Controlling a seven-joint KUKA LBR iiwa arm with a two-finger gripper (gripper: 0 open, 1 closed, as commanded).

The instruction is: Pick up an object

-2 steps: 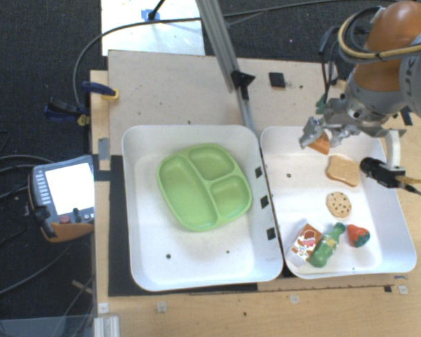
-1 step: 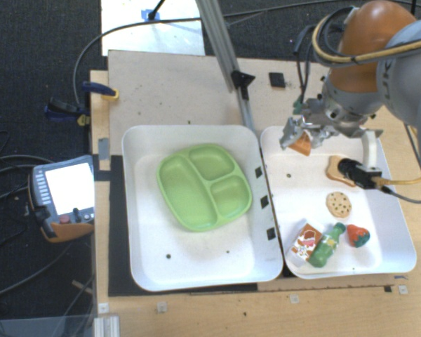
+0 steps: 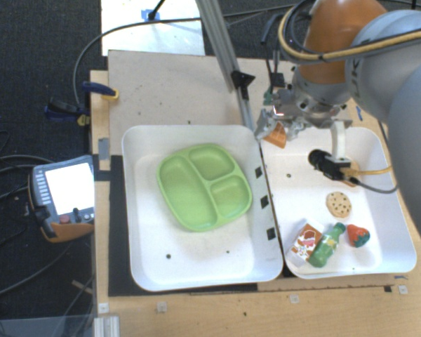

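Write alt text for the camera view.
A grey robot arm reaches in from the right, its gripper low over the right bin with an orange piece at its tip. That bin also holds a cookie, green bottle, small carton and strawberry; the left bin holds a green divided tray.

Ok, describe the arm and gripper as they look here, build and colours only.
The arm is a thick, rounded grey body with a glossy orange dome-shaped band above the wrist. Black and yellowish cables loop around that band and run down to the wrist. The gripper below is a compact grey metal assembly, small beside the arm; its finer details are too cluttered to make out.
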